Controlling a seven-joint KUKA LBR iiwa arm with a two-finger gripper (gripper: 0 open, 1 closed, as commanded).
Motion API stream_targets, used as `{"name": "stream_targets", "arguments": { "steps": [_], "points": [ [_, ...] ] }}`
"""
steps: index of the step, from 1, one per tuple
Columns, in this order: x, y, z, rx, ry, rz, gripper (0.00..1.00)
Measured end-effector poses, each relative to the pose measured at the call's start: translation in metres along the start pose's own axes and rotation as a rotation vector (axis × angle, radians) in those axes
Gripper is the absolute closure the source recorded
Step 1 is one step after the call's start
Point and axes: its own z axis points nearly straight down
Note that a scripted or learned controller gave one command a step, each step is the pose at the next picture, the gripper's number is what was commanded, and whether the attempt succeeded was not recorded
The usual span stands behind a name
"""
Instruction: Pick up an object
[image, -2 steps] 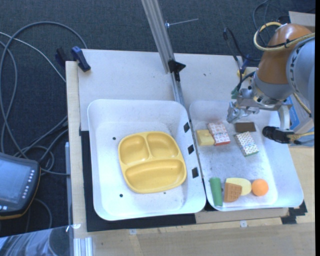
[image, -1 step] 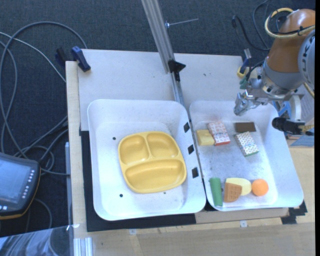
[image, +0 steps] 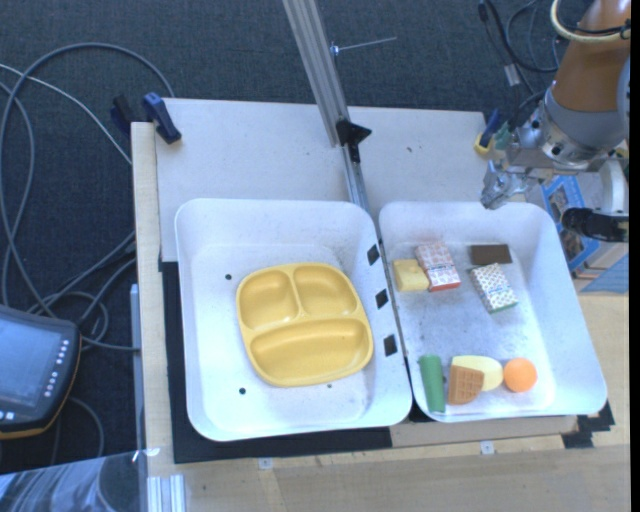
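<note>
Far to the left, on the dark carpeted floor, grey cables loop around, and a dark handheld pendant with a screen lies at the edge of view. The bench begins beside them, pale and speckled, with a blue clamp at its back left corner.

The left bin is shallow and white, and a yellow divided tray sits flat in the middle of it, three compartments facing up. Between the two bins a silver metal bar slants up and away toward the back of the bench.

The right bin holds the things I could pick. Toward its back lie a pale yellow block, a red-and-white patterned box touching it, then a brown block and just in front of it a green-and-white patterned box. Along the near wall sit a green cylinder, an orange waffle-like piece leaning against a yellow lemon-like piece, and an orange ball just beside that.

My gripper hangs over the back rim of the right bin, above and behind the brown block, touching none of the objects and carrying nothing. Whether my hand is wide or narrow I cannot tell from this angle. My arm rises from it toward the upper right, orange band showing, with black cables behind it.
</note>
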Motion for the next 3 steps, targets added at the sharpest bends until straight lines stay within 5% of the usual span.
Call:
{"name": "stream_targets", "arguments": {
  "steps": [1,3],
  "points": [
    [0.000,0.001,-0.031,0.002,0.001,0.000,1.00],
    [0.103,-0.029,-0.020,0.011,0.005,-0.005,1.00]
  ]
}}
